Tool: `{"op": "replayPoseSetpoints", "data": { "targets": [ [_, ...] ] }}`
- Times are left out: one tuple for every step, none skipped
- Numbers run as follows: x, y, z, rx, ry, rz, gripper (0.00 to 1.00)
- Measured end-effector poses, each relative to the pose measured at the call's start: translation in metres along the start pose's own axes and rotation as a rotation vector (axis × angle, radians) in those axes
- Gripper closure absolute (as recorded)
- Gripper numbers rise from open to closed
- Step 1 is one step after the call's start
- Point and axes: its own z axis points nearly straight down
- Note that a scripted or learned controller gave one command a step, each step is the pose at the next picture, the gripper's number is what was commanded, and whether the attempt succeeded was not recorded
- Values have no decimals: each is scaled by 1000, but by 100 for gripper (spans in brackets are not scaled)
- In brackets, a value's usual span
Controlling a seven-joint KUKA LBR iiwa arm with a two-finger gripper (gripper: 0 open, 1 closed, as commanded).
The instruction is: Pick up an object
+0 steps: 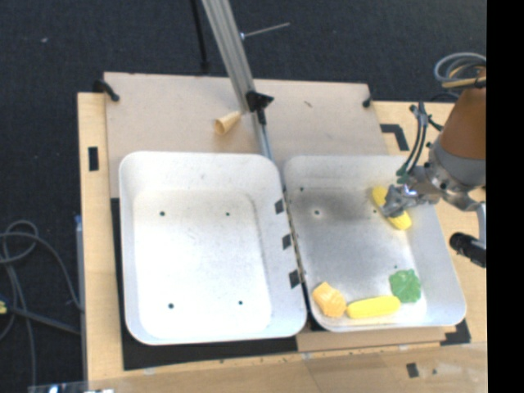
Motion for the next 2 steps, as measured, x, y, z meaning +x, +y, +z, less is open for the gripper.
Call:
{"op": "replayPoseSetpoints", "data": {
  "targets": [
    [-2,2,-45,1,0,-1,100],
    [59,7,-47,4,3,-4,100]
  ]
}}
